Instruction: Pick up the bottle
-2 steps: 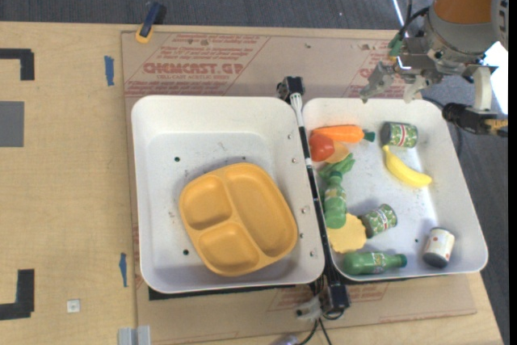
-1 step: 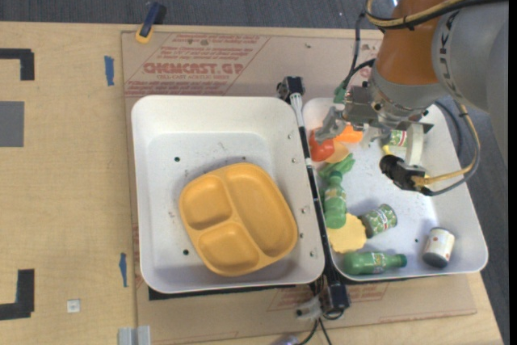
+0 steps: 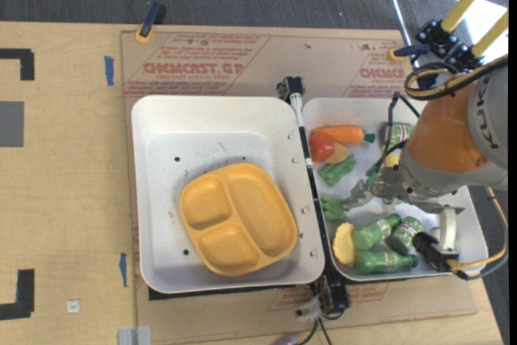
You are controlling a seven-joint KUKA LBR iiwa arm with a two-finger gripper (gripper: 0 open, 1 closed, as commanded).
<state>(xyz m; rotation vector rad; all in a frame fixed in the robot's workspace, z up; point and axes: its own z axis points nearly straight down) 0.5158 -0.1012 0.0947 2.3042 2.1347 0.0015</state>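
Camera view shows the gripper hanging low over the middle of the right bin, its metal fingers pointing toward the divider between the two bins, and whether those fingers stand apart or together cannot be told, since they blur into the clutter beneath and the orange wrist covers their roots. Nothing is visibly caught between them. The bottle, green with a pale label, lies on its side just below and slightly right of the fingertips in this view, toward the bin's near wall; its long axis runs roughly left to right with a slight upward tilt at the right end. A second green bottle lies just beneath it, nearly parallel, so the two could be confused. A yellow piece sits at their left ends, and a carrot and a red pepper lie farther up. The left bin carries a yellow divided plate. The arm's body hides the bin's right-hand middle.
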